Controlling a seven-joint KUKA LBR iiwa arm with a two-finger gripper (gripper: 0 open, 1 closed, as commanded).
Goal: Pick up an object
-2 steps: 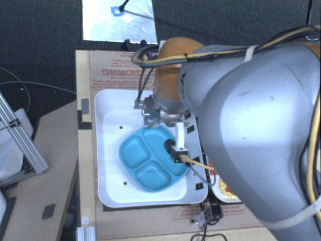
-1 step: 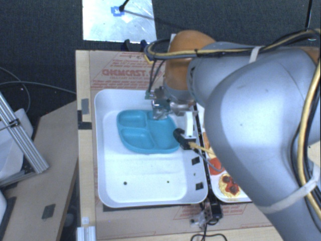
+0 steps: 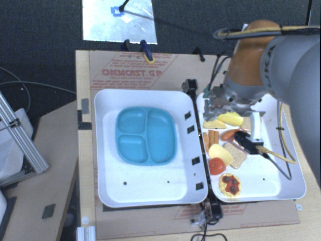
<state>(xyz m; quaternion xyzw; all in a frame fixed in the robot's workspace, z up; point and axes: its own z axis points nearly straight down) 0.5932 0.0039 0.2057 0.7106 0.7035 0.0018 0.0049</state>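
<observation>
Nearest the camera, a little pizza [image 3: 231, 184] and tomato [image 3: 216, 165] are sitting at the front of the right bin [image 3: 281, 187], with cheese [image 3: 220, 152], a cracker [image 3: 235, 155] and fries [image 3: 212, 136] bunching up behind them. Further back the hand [image 3: 218, 106] is hovering low over the yellow banana [image 3: 228, 119], probably lining up a grab, though I can't tell how it's set. The blue divided plate [image 3: 146, 135] is sitting alone in the left bin [image 3: 108, 185].

The arm [image 3: 293, 59] is bulky and smooth grey — an orange band [image 3: 248, 59] above the wrist, thin cables looped beside that band.
</observation>
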